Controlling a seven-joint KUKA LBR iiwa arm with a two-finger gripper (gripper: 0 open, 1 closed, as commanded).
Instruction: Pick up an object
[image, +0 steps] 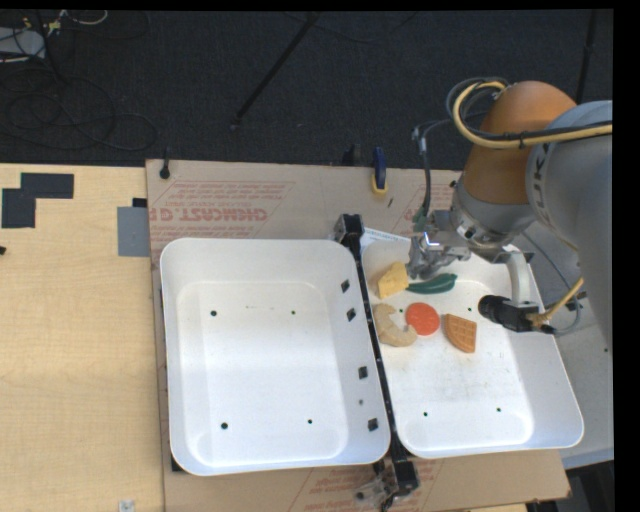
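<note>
My gripper (428, 262) hangs low over the back of the right bin (540, 425), right above a flat green piece (434, 285). Just left of it lies a yellow wedge (392, 280). In front of these sit a red disc (423, 319), an orange-tan wedge (461, 332) and a beige curved piece (393, 328). Nothing shows between the gripper's fingers.
The left bin (200, 440) stands beside the right one, with a black-clipped divider (362, 330) between them. A blue clamp (379, 170) sits on the cardboard's back edge. The front half of the right bin is bare white floor.
</note>
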